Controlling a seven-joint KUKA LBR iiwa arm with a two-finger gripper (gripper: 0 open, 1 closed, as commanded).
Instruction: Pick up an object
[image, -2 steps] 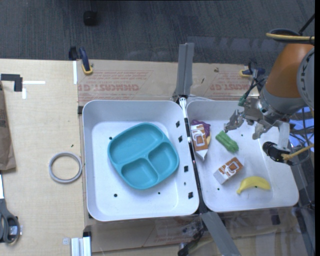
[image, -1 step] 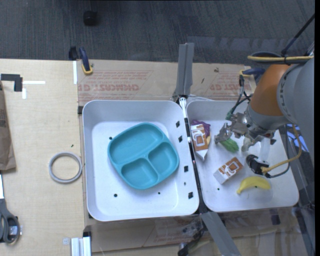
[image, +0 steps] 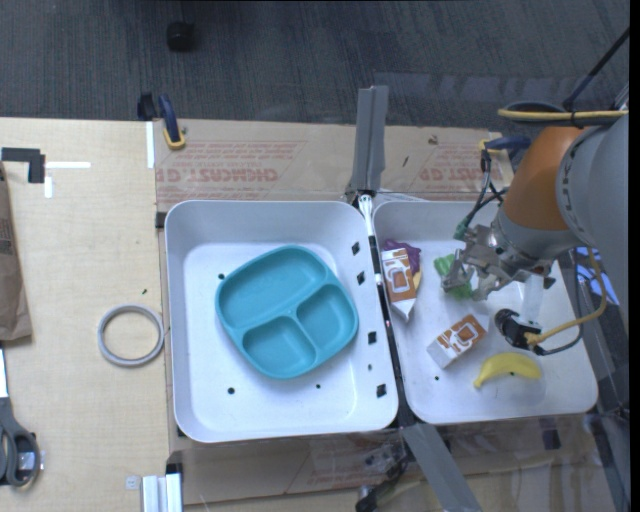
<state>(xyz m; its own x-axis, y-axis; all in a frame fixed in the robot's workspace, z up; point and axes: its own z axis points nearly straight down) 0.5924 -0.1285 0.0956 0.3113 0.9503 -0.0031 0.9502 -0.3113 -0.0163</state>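
Plywood bench (image: 80, 220) under two white bins (image: 190, 330), dark carpet (image: 300, 50) behind; pincer (image: 468, 275) grip state unclear.

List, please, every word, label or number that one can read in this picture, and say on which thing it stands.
No text can be read with certainty.
Brown tape behind the bins: red printed letters, seen reversed and blurred.
Snack packet: label too small to read.
Small carton: print too small to read.
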